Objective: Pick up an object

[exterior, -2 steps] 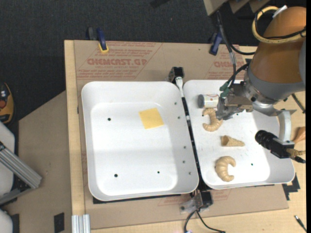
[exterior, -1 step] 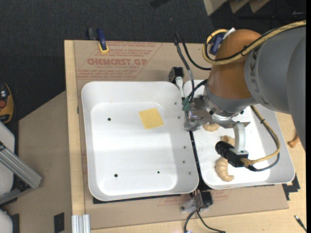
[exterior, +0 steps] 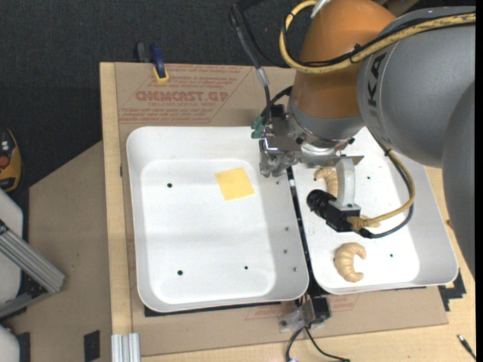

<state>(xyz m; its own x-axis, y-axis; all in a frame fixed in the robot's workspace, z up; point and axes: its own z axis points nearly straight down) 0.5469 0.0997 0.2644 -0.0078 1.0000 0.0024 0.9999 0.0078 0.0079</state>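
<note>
Croissant [exterior: 349, 262], at the front of the right bin [exterior: 423, 247]: likely light, curved and smooth, best pinched across its thick middle. Gripper [exterior: 272, 159] over the bins' shared rim; jaws' state cannot be told.

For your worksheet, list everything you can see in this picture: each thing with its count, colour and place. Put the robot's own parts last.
Left bin: one, white, on the board.
Right bin: one, white, beside the left bin.
Flat square: one, yellow, lying in the left bin's far right part.
Croissants: two, tan, in the right bin; one near the front, one partly hidden under the wrist.
Board: one, brown with red lettering, under both bins.
Clamp: one, blue and yellow, at the board's far edge.
Arm: one, grey with an orange band, reaching from the right over the line where the bins meet.
</note>
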